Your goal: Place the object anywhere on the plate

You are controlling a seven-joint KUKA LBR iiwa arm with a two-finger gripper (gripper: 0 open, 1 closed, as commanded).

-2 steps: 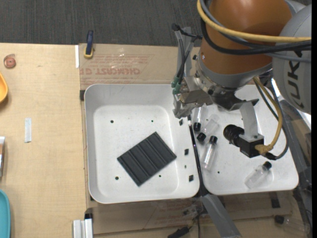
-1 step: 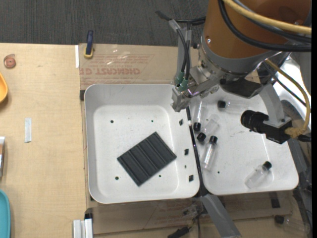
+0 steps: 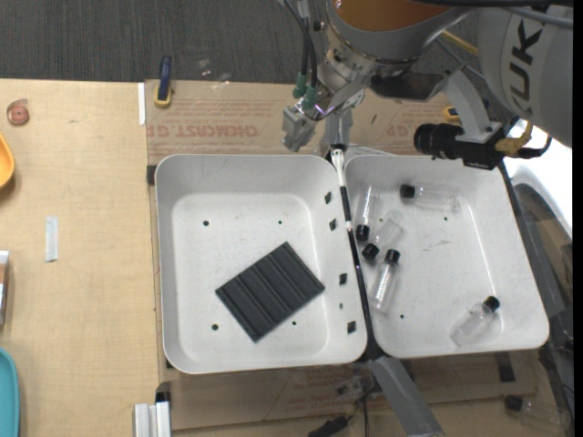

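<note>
Hovering above the far rim between the two bins, my gripper (image 3: 314, 116) touches nothing; how far it is open I cannot tell.

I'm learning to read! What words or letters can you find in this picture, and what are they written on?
"CHEMCOST, GE...": red print, seen upside down, on the cardboard sheet behind the bins; the rest is too blurred to read.
"KU": big dark letters on the robot arm, cut off at the picture's edge.
More faint red print on the cardboard right of the gripper: unreadable.
</note>
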